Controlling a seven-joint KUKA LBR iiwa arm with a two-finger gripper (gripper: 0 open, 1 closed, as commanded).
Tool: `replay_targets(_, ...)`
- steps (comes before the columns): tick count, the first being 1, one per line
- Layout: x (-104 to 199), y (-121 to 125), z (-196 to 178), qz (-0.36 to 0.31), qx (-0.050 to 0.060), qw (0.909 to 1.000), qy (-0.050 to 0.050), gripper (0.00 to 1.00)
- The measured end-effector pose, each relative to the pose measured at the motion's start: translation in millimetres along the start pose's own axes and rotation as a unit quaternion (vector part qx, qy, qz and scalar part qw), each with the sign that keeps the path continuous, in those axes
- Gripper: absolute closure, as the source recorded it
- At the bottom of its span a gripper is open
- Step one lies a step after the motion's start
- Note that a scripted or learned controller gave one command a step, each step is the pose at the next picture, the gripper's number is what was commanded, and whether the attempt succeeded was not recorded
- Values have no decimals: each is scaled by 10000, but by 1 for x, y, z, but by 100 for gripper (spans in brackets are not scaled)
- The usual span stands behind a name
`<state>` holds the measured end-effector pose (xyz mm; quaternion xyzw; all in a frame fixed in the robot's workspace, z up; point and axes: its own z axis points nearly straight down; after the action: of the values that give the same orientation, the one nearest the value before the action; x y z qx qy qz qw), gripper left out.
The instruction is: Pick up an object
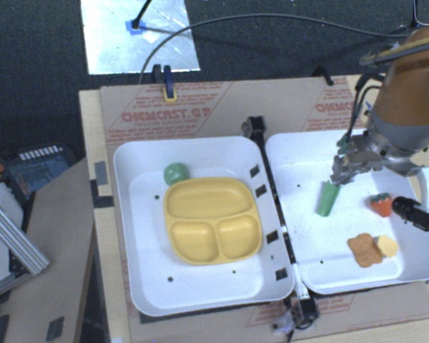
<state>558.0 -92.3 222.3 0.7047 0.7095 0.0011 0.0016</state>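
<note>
— Where's your target?
— Green cylinder (pixel 326 198), right bin (pixel 307 271), just under my gripper (pixel 341 174). Looks light, stiff (maybe slick). I'd pinch mid-length. Fingers? I cannot tell.

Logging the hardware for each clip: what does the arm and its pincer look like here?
The grey arm is rounded and bulky, with a broad orange band above the wrist. Dark cables run along its left side. The pincer is a small grey metal assembly, blurred in this view.
</note>
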Motion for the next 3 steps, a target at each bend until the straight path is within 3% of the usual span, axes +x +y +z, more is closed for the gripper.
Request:
replay_targets(2, 109, 44, 4, -11, 5, 10000, 8, 100)
replay_targets(3, 160, 53, -3, 0, 6, 10000, 9, 100)
